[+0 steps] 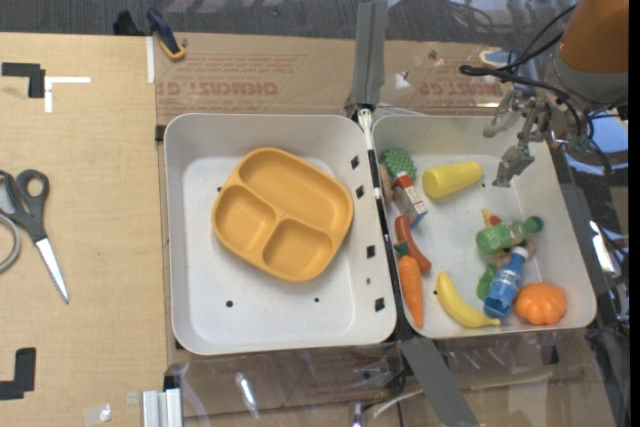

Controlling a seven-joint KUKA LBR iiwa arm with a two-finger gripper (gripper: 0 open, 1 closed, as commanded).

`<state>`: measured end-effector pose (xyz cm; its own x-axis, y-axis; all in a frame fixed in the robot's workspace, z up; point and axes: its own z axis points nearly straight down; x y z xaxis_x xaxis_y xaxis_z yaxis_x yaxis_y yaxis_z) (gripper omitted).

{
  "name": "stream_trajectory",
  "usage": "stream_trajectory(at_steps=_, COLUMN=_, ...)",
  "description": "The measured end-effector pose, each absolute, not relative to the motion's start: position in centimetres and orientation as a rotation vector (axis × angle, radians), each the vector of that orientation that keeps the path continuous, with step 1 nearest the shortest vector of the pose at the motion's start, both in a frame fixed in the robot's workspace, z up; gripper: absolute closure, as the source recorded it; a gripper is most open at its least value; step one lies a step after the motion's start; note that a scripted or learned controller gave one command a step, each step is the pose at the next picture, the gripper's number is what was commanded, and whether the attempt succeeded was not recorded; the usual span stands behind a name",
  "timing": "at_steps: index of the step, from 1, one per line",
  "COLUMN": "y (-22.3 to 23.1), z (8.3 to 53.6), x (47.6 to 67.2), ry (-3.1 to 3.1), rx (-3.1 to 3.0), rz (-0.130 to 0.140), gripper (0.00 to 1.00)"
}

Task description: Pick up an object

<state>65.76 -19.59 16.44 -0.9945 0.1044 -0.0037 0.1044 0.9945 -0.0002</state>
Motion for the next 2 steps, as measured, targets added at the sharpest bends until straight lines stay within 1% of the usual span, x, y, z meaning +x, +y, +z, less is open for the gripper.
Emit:
stream_trajectory(at_steps=1, y=-19.3, z=9.3, x=62.5, ry=3.130, rx=0.216, rz=-0.002, gripper=0.00)
stream_trajectory(at_steps=2, y=-19.3, z=9.3, x=57.6, ry=3.118, rx=0.365, rz=0.000, gripper=0.00)
